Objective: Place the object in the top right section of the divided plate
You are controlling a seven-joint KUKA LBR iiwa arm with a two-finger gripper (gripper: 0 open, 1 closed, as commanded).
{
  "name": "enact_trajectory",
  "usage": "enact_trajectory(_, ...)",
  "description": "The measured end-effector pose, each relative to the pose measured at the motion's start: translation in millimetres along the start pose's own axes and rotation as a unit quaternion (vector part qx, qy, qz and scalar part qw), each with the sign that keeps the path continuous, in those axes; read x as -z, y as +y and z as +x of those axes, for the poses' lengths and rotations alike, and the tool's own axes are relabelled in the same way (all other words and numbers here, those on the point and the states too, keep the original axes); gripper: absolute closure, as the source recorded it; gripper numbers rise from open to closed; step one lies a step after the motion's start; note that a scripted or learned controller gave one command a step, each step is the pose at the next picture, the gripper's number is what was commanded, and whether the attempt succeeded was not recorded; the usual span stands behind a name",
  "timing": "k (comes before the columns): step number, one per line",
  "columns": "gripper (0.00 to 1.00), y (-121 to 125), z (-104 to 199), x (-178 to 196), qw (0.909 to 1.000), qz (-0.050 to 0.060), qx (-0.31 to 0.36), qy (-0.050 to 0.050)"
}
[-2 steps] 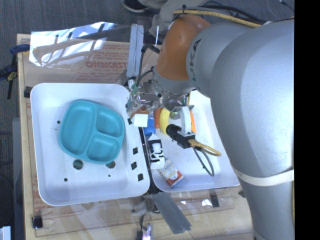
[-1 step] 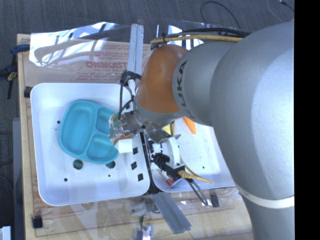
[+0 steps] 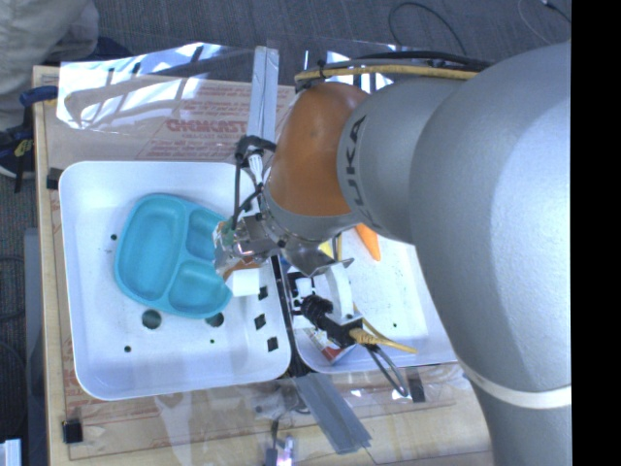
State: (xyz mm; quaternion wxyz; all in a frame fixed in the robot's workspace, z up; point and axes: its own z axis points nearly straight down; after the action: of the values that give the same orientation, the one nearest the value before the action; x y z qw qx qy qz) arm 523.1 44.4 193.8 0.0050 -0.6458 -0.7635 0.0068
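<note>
1. The light-blue divided plastic plate (image 3: 173, 268) lay in the left white bin (image 3: 87, 357), all its sections looking bare.
2. At the plate's right edge hovered the gripper (image 3: 241, 250); whether its jaws pinched anything I cannot tell, nor where the object was.
3. Placing seemingly remained undone; the grey arm (image 3: 466, 183) covered the right bin (image 3: 408, 289).

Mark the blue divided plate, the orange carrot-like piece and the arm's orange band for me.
blue divided plate (image 3: 155, 250): camera view, floor of its large left section.
orange carrot-like piece (image 3: 370, 244): camera view, visible tip in the right bin.
orange band (image 3: 306, 153): camera view, middle of its rounded surface.
</note>
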Motion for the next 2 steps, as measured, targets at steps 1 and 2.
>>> enact_trajectory(1,1.00,-15,36,76,0.9953,-0.007,-0.096,0.000)
enact_trajectory(2,1.00,4,0,12,0.9991,-0.003,-0.042,0.000)
